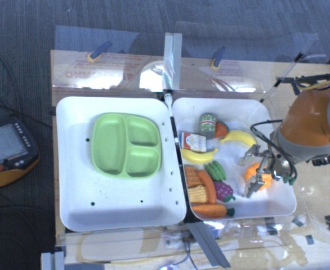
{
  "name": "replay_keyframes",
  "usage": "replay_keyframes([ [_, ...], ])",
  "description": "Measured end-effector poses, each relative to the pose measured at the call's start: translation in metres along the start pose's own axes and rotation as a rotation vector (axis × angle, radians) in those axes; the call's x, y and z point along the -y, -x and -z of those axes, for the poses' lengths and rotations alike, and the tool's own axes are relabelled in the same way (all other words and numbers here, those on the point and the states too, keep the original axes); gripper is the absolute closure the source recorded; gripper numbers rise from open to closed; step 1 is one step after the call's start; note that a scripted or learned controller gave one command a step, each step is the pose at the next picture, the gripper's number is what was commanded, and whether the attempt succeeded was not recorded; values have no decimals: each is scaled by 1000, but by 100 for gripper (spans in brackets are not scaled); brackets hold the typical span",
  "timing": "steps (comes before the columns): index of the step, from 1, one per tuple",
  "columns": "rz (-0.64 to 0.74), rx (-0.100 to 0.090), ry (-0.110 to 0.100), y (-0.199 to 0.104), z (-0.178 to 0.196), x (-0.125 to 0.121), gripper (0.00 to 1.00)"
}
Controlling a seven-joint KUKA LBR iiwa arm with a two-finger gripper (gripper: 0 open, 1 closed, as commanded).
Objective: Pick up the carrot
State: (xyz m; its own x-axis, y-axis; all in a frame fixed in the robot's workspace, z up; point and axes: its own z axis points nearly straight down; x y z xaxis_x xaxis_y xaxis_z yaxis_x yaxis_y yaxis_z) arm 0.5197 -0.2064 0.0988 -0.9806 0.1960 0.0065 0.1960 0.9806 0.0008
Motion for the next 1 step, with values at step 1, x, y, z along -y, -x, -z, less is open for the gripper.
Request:
replay_keyframes([
  [1,25,18,-4,16,-8,-40,0],
])
